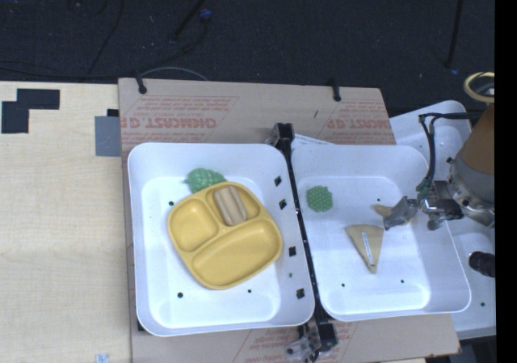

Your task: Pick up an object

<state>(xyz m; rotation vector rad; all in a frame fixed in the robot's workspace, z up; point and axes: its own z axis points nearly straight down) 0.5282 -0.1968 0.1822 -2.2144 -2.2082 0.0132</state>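
Observation:
In the right bin [404,297], a tan wedge-shaped piece [365,245] lies near the middle. A round green knobbly item [320,198] rests toward the bin's left wall. My gripper [417,217] hangs over the right side of this bin, up and to the right of the wedge. It stands open with nothing between its fingers. A small tan scrap [380,209] shows just left of the left fingertip [397,216]. In the left bin [153,305] sits a yellow divided plate [234,256] with a tan roll [232,205] in one compartment.
A green leafy item [203,179] lies behind the yellow plate. A black divider [297,232] with clips runs between the bins. Cardboard [242,115] underlies both bins. Cables and the arm's wrist [477,167] crowd the right bin's right edge.

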